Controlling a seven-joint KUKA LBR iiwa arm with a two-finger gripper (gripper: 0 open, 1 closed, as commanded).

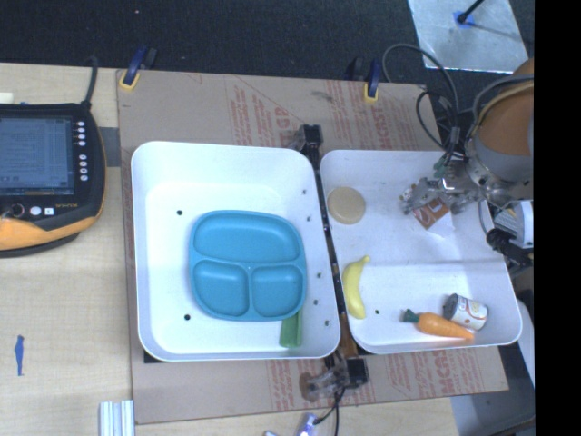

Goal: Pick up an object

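One brown block (434,212) between the fingers (419,198), gripped | right bin (390,243); banana (355,287) well apart

A single fixed camera looks down at a slant from above the tabletop (82,289), far enough back to frame both white bins whole: the left bin (150,243) and the right bin (399,334). The arm (504,134) enters at the frame's right edge.

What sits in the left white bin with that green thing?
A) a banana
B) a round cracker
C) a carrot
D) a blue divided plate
D: the blue divided plate lies in the left bin, with the green thing at its lower right corner.
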